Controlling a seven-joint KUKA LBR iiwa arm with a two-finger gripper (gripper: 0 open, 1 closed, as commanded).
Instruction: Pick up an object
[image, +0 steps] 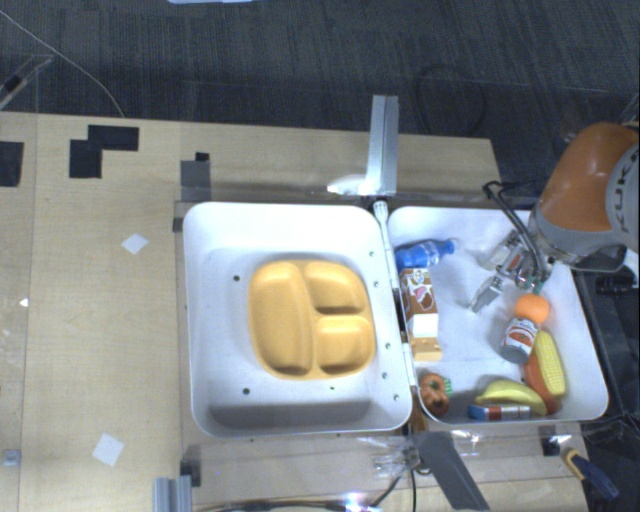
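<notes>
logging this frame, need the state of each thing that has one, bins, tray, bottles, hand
hand: over the right bin, fingers apart, nothing between them
yellow tray: flat in the left bin, right way up
blue bottle: on its side, top of the right bin
small bottle with orange cap: lying tilted beside the corn
banana: lying flat at the bin's lower edge
right bin: holding several items

We note a robotics lab setup: a plywood bench (90, 330) with black marker patches (100, 147), two white bins (200, 300) clamped in metal brackets (383, 140), loose cables (500, 190), dark carpet (250, 60).
</notes>
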